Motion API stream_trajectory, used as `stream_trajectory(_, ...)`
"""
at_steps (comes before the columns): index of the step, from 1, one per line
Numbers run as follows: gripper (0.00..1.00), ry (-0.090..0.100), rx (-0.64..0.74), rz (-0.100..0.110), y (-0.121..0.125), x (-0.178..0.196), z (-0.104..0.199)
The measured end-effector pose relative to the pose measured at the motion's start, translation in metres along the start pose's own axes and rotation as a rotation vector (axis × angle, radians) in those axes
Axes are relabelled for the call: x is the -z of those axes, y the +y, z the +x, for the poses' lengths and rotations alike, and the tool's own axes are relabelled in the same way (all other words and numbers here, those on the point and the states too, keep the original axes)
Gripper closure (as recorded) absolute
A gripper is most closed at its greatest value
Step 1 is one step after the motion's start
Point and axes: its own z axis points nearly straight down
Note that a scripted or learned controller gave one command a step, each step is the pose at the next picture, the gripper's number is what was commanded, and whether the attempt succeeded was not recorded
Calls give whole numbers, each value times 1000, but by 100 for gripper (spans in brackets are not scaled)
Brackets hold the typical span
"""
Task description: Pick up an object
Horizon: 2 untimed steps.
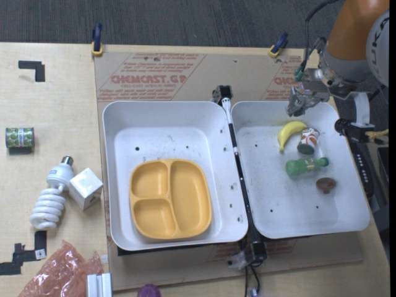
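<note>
**Gripper above right bin's far edge, nothing picked**

I see the arm (362,23) coming in from the right, gripper (298,107) hanging over the far rim of the right bin (297,224). It's dark and small from here, so I can't tell if it's spread or pressed together. Nothing visible between the fingers.

Right bin holds 4 items, all lying on the floor:
- banana (289,132), just below the gripper, apart from it
- small white can with red label (307,141), just beside the banana's right end, tipped over
- green bottle (305,166) on its side, just below the can
- brown lump (325,184), near the bottle's cap end

Left bin (117,141) has 1 yellow 3-compartment tray (169,198).

Off the bins, left on the bench: spiral bulb (51,197), white cube (86,188) touching it, green can (19,138) well apart.
</note>
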Motion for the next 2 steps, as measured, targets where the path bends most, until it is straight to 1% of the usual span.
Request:
stream_trajectory(1,0,0,2,-1,8,-132,23)
stream_trajectory(2,0,0,-3,0,-66,-133,15)
